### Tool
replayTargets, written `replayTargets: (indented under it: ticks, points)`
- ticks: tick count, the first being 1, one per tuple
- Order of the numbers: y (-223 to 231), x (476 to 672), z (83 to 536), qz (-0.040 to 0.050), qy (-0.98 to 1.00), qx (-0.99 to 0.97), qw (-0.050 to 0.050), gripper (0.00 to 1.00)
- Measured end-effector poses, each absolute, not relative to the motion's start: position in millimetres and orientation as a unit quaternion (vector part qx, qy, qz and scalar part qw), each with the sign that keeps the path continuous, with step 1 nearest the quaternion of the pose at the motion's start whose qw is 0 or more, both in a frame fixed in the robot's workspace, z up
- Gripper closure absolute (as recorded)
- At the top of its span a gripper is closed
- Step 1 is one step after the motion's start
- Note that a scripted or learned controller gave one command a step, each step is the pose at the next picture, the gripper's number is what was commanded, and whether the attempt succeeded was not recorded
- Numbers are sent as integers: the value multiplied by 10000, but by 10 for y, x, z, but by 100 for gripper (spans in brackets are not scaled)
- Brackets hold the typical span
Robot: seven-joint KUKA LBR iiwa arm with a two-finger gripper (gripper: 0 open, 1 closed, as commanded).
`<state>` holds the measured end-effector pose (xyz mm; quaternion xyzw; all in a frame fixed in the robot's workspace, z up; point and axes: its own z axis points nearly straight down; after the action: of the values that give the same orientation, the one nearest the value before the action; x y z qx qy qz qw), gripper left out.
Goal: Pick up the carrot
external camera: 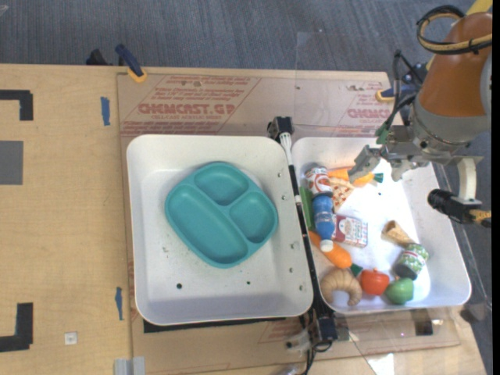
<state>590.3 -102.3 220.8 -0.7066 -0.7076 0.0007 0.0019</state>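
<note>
The carrot [362, 180] looks like a short orange piece with a small green end, lying at the back of the right bin [445, 241]. My gripper [383, 166] hangs right over it, open, with its grey fingers [365, 161] spread to either side. The left finger's tip is at the carrot's orange body. Nothing is clamped between the fingers, and the carrot seems to rest on the bin floor. The wrist hides part of the bin's back wall.
The right bin also holds a blue bottle [323, 213], a pizza slice [341, 194], a red-and-white packet [352, 230], another orange piece [336, 254], a croissant [342, 284], a tomato [374, 282], a green fruit [399, 291] and a cone [397, 232]. A teal divided plate [221, 213] fills the left bin [148, 233].
</note>
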Motion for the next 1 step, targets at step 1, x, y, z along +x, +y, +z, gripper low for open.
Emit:
replayTargets:
  ticks: [1]
  points:
    - [-1099, 6304, 1265, 28, -6120, -7909, 39, 0]
